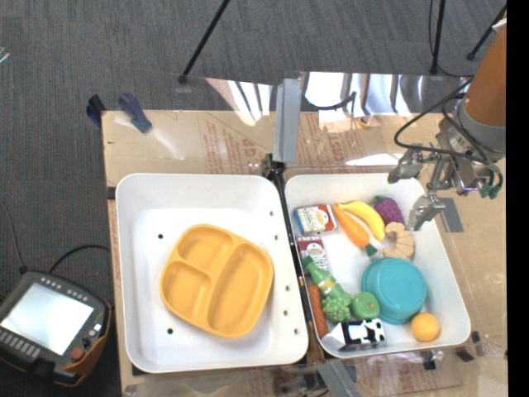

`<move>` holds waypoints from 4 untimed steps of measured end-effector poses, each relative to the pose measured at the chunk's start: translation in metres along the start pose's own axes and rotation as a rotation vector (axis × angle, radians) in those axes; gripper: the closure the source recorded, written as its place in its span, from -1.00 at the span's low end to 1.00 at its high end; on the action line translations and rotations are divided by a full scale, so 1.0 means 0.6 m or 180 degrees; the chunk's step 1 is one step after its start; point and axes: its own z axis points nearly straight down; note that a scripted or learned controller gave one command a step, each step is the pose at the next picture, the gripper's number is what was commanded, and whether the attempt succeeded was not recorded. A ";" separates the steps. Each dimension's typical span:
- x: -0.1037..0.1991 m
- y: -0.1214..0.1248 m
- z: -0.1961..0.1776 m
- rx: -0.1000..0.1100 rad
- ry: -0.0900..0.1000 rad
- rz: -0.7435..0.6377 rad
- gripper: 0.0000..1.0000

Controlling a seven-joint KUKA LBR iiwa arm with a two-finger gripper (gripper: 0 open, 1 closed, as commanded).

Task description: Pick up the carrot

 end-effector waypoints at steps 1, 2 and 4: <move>0.006 0.037 0.222 -0.0016 0.0048 -0.0123 -1.00; -0.019 0.031 0.332 -0.0010 0.0022 0.0014 -1.00; -0.064 0.044 0.305 -0.0002 -0.0021 -0.0054 1.00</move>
